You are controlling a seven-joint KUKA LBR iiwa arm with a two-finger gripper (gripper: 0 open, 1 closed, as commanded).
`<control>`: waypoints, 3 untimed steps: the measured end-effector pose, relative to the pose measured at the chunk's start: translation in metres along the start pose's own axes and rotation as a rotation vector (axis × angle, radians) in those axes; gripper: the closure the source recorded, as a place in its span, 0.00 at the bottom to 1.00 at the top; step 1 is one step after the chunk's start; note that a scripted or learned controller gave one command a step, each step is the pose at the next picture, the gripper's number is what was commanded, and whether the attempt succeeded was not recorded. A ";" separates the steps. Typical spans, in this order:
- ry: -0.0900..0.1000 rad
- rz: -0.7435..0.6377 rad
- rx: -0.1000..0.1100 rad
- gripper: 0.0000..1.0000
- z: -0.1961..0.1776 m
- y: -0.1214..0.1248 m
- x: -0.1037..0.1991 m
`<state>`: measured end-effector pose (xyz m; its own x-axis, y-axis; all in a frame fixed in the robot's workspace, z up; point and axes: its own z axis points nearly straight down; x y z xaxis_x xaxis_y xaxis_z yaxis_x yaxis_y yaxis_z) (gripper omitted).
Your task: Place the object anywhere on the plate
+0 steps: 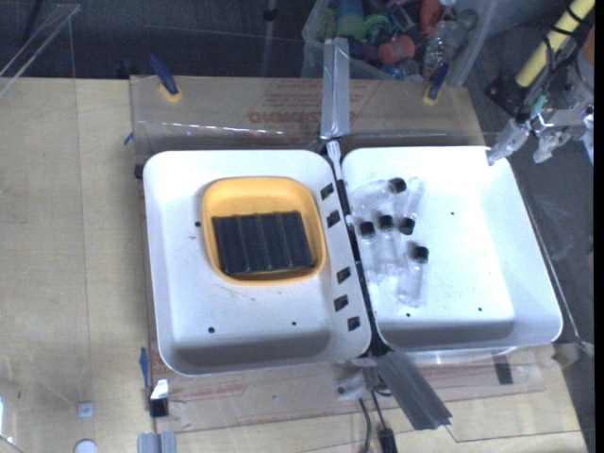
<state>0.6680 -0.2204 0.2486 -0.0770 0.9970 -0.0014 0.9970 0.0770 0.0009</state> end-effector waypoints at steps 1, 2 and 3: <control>0.001 -0.151 0.000 0.00 0.003 0.000 0.001; 0.001 -0.242 0.000 0.00 0.007 0.000 0.001; 0.002 -0.417 0.000 0.00 0.014 0.000 0.000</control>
<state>0.6681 -0.2202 0.2343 -0.4740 0.8805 0.0006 0.8805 0.4740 0.0005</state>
